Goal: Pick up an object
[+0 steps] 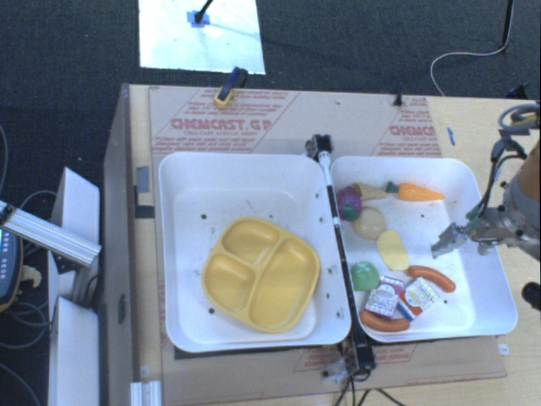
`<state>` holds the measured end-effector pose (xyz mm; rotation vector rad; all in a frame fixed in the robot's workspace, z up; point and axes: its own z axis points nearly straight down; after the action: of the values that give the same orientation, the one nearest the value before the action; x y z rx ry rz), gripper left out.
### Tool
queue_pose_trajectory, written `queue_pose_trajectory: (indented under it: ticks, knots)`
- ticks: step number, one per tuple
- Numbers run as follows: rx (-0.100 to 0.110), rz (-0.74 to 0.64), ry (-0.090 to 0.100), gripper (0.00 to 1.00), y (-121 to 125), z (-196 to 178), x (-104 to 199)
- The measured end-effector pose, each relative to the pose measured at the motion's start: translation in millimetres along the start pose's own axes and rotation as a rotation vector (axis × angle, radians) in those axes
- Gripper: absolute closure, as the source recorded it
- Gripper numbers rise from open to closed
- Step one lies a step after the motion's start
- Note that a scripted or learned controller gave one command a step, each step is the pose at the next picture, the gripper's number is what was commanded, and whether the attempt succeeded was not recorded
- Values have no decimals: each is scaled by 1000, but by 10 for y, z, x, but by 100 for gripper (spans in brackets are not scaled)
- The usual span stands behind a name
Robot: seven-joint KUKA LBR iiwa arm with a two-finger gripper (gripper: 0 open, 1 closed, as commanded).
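Clearly no object has been chosen for pickup; the candidates lie loose in the right bin (486, 299), scattered so that each could be reached from above. A red sausage (431, 277) sits at about four o'clock in the bin, nearest the end effector (448, 242), which hangs just above it at the bin's three o'clock edge. Whether it is spread or closed cannot be told here, and nothing is seen held in it. A yellow slice (391, 249) lies near the bin's centre, a green piece (365, 275) at seven o'clock, a carrot (417, 194) at twelve. The left bin (182, 227) carries a yellow divided plate (260, 273), likely a drop spot. Both bins rest on the tabletop (279, 117).
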<state>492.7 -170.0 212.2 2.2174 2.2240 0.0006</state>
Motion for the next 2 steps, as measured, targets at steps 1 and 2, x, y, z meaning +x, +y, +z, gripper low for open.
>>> queue_pose_trajectory:
  ticks: [1, 2]
  knots:
    - [3, 0, 2, 0, 263, 1135, 525]
    - [-1, -1, 0, 0, 786, 1278, 442]
